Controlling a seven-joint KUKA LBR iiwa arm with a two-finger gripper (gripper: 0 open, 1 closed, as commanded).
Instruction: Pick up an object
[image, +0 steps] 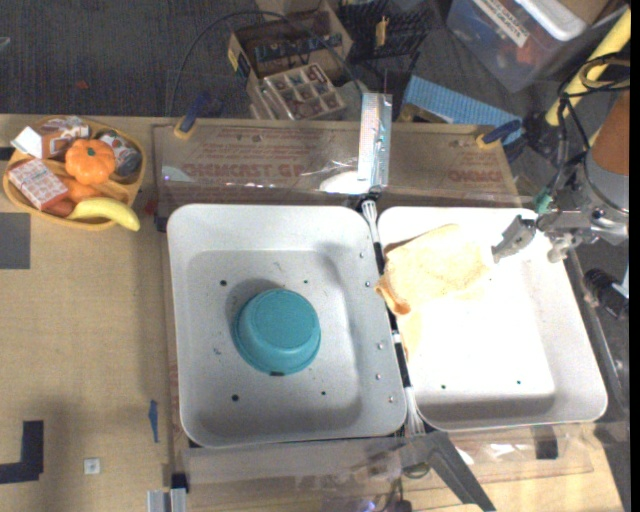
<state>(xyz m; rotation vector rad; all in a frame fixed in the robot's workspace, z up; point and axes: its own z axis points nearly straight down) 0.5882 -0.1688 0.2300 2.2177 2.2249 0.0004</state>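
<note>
Nearest, in the left bin (200, 400): a teal bowl (278, 331), round, smooth plastic, upside down near the middle. In the right bin (560, 400): a pale yellow cloth (440, 268), thin and limp, spread flat at the far left corner (orange edge over the rim between the bins). Just past it, the gripper (522, 238), fingers spread, holding nothing, above the far right part. Farther left, on the bench: a basket (30, 200) of toy food.

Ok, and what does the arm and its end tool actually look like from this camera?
The arm shows at the right edge as a pale grey rounded body with an orange band on it. Yellow and black cables loop above it. The gripper is small, of grey metal, with a spot of teal on its mount, on a slim bracket over the right bin.
</note>
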